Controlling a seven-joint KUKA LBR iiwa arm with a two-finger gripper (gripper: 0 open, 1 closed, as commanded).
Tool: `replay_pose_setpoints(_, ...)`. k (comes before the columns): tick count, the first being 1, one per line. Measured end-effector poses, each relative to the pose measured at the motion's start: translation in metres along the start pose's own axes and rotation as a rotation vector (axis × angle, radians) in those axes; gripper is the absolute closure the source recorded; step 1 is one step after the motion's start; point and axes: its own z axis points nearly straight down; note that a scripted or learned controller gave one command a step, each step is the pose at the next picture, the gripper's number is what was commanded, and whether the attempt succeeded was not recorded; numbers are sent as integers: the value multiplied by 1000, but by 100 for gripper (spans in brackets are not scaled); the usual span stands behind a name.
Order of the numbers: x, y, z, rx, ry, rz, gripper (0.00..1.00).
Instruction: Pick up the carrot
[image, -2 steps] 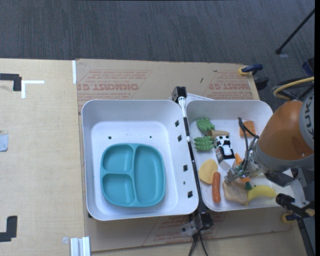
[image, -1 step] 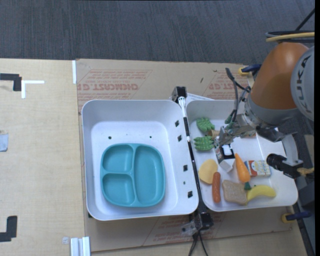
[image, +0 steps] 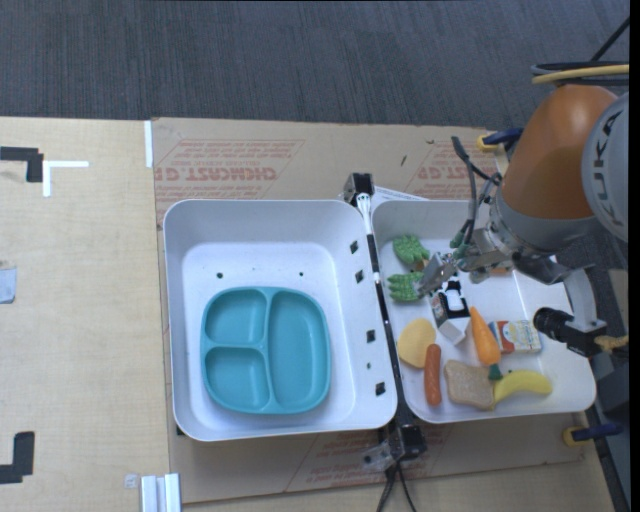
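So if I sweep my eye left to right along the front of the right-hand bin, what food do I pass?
Yellow chip-shaped piece → red sausage → slice of bread → carrot → small carton, with the banana just in front of it.

Bins (image: 262, 215): white. Divided plate (image: 266, 350): teal, plain. Carrot (image: 484, 338): orange. Sausage (image: 432, 374): red-orange. Banana (image: 522, 384): yellow. Bread slice (image: 469, 385): tan-brown. Leafy vegetables (image: 407, 250): green. Arm (image: 556, 150): grey, orange band. Cardboard (image: 230, 160): brown, red print.
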Motion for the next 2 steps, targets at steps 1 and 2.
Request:
replay_pose_setpoints(1, -51, -61, 130, 1, 2, -190, 0)
replay_pose_setpoints(2, -115, -81, 127, -10, 30, -156, 0)
